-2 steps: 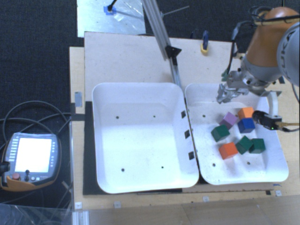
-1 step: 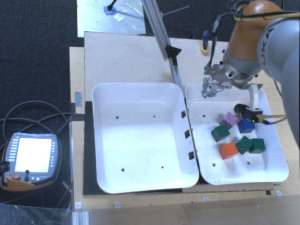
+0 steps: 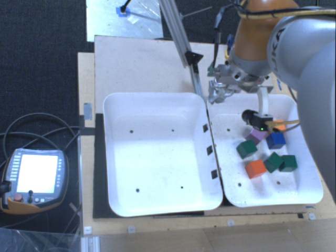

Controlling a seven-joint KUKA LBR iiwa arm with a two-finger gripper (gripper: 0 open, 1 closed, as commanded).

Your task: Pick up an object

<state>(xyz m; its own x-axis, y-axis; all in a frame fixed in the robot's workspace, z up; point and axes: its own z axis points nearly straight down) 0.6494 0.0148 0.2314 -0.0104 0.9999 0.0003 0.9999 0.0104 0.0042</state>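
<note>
Several small blocks lie in the right bin: a purple one, a blue one, an orange one and three green ones. A bit of another orange piece peeks out behind the blue block. My gripper hangs over the right bin's far left corner, close to the wall between the bins. It is up and left of the blocks, well apart from them, and I see nothing in it.
The left bin stands beside the right one. A slanted metal pole runs down to the bins' far edge near the gripper. A teach pendant with cables lies off the bench at the left.
</note>
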